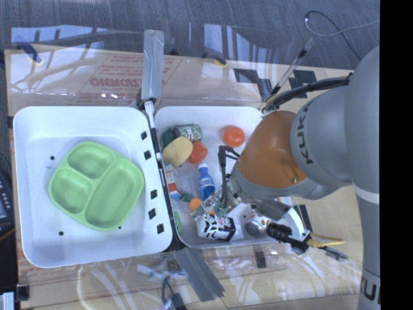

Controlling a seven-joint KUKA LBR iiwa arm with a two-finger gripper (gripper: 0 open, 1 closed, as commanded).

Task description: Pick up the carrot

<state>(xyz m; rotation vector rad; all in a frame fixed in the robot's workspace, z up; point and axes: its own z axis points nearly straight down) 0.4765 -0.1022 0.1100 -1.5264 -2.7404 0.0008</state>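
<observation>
**Arm low over the right bin, carrot lying free near its left wall**

The grey arm (pixel 329 141) reaches in from the right, its orange band bulking over the right bin (pixel 213 113). The gripper (pixel 222 205) points down into the bin's lower middle, among the clutter there — whether its tips are apart or together cannot be told, and nothing can be seen held between them.

The carrot (pixel 194 204), a small orange piece, lies on the bin floor just left of the gripper, beside a blue bottle (pixel 206 181) and close to the bin's left wall. Above it sit a pale yellow lump (pixel 177 152) touching a red-orange piece (pixel 198 152), a green can (pixel 189 132) and an orange ball (pixel 233 135). A black-and-white patterned item (pixel 216 226) rests at the bin's lower edge.

The left bin (pixel 39 237) holds a green divided plate (pixel 97 185) — three compartments, lying flat
</observation>
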